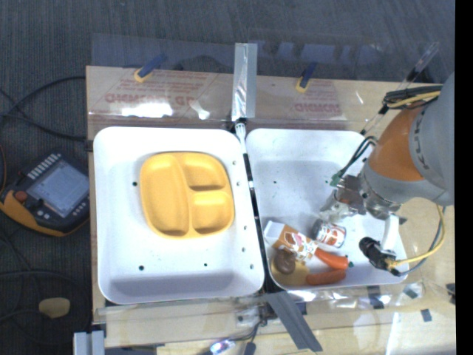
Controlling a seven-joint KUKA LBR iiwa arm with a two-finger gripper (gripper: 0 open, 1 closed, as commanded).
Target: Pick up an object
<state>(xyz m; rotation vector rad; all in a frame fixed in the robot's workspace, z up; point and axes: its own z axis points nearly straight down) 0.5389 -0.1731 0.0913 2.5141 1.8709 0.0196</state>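
- Yellow plastic, a sectioned tray, sits in the middle of the left bin, lying flat.
- Over to the right bin, where the grey arm with its orange band reaches in from the right edge.
- The gripper is low over the bin's near half, right above a small can with a red and white label.
- Whether that gripper is clenched or released, I cannot tell; the wrist hides it.
- The can lies on its side, touching or just beside an orange and white packet.
- An orange carrot lies just in front of the can.
- A brown round piece rests against the packet at the bin's near left corner.
- Off the bench, on the dark floor at the left, sits a pendant with a screen.
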